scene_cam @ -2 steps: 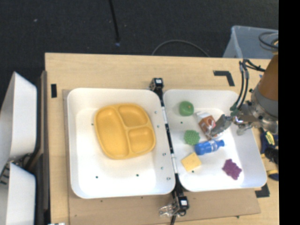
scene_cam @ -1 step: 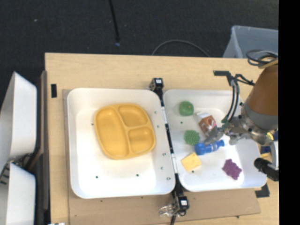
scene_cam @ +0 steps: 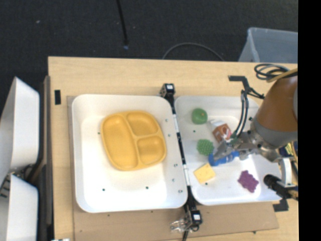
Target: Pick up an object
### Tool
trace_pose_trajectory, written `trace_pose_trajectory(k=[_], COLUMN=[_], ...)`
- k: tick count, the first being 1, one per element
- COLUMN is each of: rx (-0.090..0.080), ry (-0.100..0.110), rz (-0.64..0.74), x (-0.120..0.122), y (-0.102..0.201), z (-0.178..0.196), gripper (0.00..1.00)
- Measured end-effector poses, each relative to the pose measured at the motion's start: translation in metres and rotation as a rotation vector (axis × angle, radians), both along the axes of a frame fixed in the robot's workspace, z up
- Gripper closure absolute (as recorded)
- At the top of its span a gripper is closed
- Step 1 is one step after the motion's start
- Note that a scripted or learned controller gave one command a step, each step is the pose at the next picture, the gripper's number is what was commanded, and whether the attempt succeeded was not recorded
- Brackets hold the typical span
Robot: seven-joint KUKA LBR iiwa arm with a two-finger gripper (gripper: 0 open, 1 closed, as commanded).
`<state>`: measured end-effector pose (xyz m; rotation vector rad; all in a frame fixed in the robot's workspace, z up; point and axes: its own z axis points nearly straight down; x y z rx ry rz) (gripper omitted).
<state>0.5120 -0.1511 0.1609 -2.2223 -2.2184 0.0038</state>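
The right bin (scene_cam: 220, 197) holds several small objects: a green ball (scene_cam: 199, 116), a textured green piece (scene_cam: 204, 146), a brown-red item (scene_cam: 221, 132), a blue object (scene_cam: 222, 158), a yellow wedge (scene_cam: 204, 173) and a purple piece (scene_cam: 248, 181). My gripper (scene_cam: 226, 149) reaches in from the right and hangs low over the blue object, just below the brown-red item. The fingers are too small and blurred to read, and whether they touch the blue object I cannot tell.
The left bin (scene_cam: 90, 185) holds a yellow divided plate (scene_cam: 133, 139). The arm's orange band (scene_cam: 278, 107) and grey wrist cover the right bin's far right side. A pale container (scene_cam: 268, 44) stands beyond the bench at the back right.
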Motion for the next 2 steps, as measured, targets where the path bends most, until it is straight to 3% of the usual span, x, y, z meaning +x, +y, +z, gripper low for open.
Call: trace_pose_trajectory(k=[1, 2], rx=[-0.001, -0.001], ry=[-0.004, -0.007], rz=[-0.002, -0.006], x=[0.004, 0.005], y=[-0.001, -0.001], z=[-0.042, -0.029], gripper=[0.0, 1.0])
